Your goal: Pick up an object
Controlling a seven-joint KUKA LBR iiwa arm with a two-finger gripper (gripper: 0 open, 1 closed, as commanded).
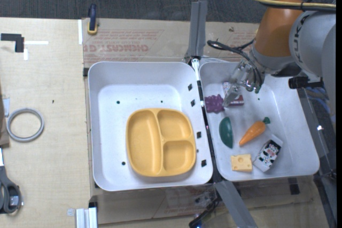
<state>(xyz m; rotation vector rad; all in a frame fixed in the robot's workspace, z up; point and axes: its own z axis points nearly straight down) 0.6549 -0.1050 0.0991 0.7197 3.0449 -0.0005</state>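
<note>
- While we look down at the desk [43, 61], we see two white bins side by side.
- We see the left bin [107, 83] with a yellow plate [160, 141] in it. That plate has three parts.
- We see the right bin [299, 141] with small toys in it.
- We find the purple grapes [215, 103] by the wall between the bins.
- We see a green pickle [226, 132] just under the grapes.
- We see an orange carrot [253, 133] lying tilted beside the pickle.
- We spot a yellow cheese block [241, 163] near the front, and a little milk carton [267, 155] just beside it.
- We see the grey arm with its orange band [275, 29] reaching in from the right.
- We see the hand [235, 94] low in the right bin, just beside the grapes.
- We cannot tell if the hand is released or clenched.
- We also see a grey ring [24, 124] lying on the desk, well apart from the bins.
</note>
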